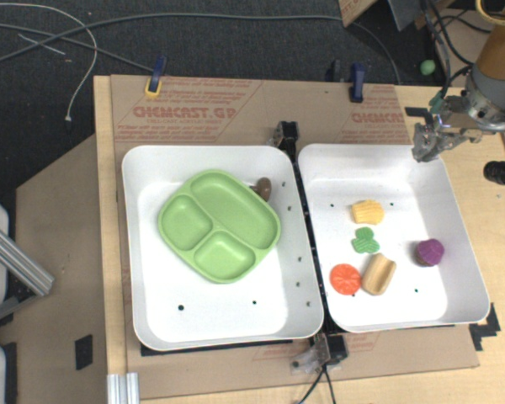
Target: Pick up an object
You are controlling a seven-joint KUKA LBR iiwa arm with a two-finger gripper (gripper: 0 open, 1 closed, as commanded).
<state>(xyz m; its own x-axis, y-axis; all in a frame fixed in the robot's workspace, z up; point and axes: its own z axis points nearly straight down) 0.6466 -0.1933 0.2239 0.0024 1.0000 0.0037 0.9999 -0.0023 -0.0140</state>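
The right bin point(401, 165) holds several small toy foods: a yellow piece point(367, 212), a green piece point(365, 242), an orange-red round piece point(346, 279), a tan bread-like piece point(378, 274) and a purple ball point(429, 252). My gripper point(424, 146) hangs over the bin's far right corner, well apart from all of them. Nothing shows between its fingers.
The left bin point(151, 293) carries a green divided plate point(220, 225) with a small brown object point(263, 188) at its far edge. Blue clamps point(157, 75) hold the cardboard base at the back. Cables lie on the dark floor beyond.
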